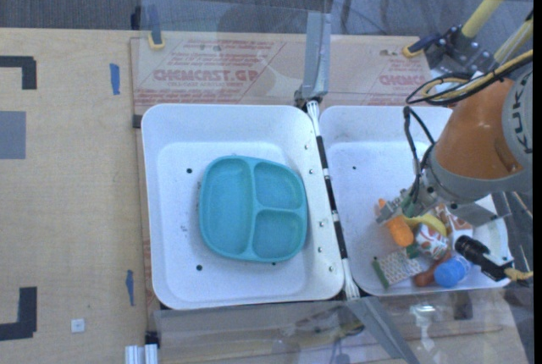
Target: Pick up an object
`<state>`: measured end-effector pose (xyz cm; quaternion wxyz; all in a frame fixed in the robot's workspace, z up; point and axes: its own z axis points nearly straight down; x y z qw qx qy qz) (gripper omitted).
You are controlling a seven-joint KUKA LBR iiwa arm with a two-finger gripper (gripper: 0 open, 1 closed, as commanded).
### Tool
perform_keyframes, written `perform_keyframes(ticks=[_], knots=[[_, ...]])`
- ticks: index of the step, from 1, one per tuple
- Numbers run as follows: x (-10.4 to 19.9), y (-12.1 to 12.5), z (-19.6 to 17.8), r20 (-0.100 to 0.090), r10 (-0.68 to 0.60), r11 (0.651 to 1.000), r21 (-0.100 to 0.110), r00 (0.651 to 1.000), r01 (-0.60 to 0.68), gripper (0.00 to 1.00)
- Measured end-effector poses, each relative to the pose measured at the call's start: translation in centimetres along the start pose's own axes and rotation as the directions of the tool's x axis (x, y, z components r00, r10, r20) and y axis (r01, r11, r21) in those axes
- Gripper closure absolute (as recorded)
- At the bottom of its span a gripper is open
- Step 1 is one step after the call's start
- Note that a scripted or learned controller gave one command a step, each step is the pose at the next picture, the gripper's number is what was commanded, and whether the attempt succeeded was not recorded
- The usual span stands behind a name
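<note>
Where my right bin nears its front rim, one blue ball, one green card and one orange piece crowd together; my arm hides my jaws, grip unknowable. Beyond, one teal tray fills the left bin.

Bright, even overhead light with soft, faint shadows. The white bins look slightly washed out, reflections streak the clear panels, and fine detail among the small objects is soft.
</note>
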<state>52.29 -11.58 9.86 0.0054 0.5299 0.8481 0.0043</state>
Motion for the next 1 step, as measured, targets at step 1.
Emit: perform_keyframes(ticks=[1], knots=[[0.87,6.05,-8.51,-0.002,0.063,0.998,0.012,0.998,-0.063,1.0]])
